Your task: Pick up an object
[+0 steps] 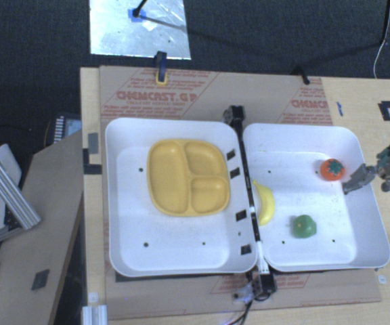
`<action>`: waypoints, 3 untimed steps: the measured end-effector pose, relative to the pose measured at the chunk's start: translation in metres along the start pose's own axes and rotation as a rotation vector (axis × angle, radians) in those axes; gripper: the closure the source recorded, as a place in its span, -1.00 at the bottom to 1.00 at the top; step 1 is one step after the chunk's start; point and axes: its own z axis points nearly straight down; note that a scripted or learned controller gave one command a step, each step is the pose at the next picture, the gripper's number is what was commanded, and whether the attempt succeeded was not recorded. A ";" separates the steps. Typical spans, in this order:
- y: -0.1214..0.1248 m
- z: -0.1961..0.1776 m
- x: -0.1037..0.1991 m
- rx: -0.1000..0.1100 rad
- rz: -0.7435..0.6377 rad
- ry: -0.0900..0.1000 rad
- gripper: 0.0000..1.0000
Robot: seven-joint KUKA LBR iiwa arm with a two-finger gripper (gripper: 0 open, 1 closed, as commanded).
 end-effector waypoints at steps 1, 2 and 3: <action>0.002 -0.004 0.000 -0.008 -0.003 -0.002 -1.00; 0.006 0.046 -0.009 -0.005 0.000 -0.001 -1.00; 0.003 0.106 -0.001 -0.003 0.000 0.000 -1.00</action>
